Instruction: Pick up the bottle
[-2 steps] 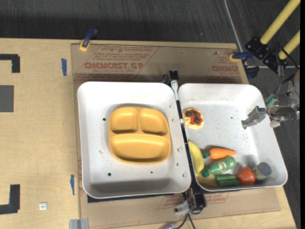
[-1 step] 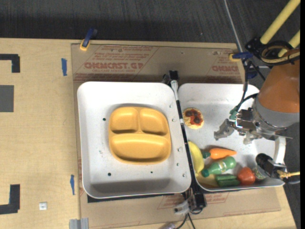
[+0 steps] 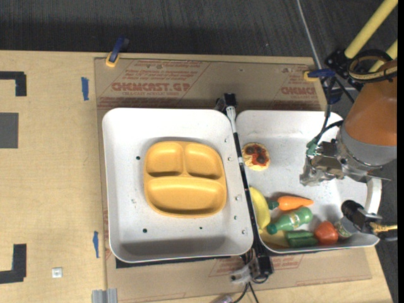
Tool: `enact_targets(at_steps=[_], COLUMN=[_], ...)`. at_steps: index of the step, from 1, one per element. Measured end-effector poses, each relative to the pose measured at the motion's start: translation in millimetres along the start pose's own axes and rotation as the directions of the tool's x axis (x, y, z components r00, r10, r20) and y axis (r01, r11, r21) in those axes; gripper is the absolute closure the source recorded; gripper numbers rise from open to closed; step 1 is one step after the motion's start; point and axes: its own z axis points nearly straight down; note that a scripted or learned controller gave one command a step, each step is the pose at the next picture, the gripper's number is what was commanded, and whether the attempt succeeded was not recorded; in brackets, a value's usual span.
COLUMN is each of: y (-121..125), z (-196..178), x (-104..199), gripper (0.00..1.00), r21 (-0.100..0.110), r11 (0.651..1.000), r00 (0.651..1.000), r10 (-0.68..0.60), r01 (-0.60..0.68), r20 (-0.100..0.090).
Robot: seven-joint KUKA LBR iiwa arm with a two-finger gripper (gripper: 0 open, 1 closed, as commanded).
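Observation:
The green bottle lies on its side near the front edge of the right bin, its neck pointing left toward a banana. My gripper hangs over the right part of this bin, behind and to the right of the bottle and apart from it. Nothing shows between it and the bin floor. Above it, the grey arm with its orange band comes in from the right.
Packed around the bottle are an orange carrot, a yellow banana, a red vegetable and a dark green piece. A small pizza toy lies further back. The left bin holds a yellow divided plate.

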Motion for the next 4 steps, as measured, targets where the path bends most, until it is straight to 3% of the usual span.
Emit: enact_targets(at_steps=[1, 2, 3, 4], y=[-9, -9, 50, 50], z=[100, 100, 16, 6], x=[-9, -9, 3, 3], gripper=[1.00, 0.00, 0.00, 1.00], r21=[0.000, 0.000, 0.000, 0.000], r11=[1.000, 1.000, 1.000, 1.000], r00=[1.000, 1.000, 1.000, 1.000], r10=[0.022, 0.023, 0.015, 0.013], r01=[-0.022, -0.023, -0.015, -0.013], r20=[0.000, 0.001, 0.001, 0.001])
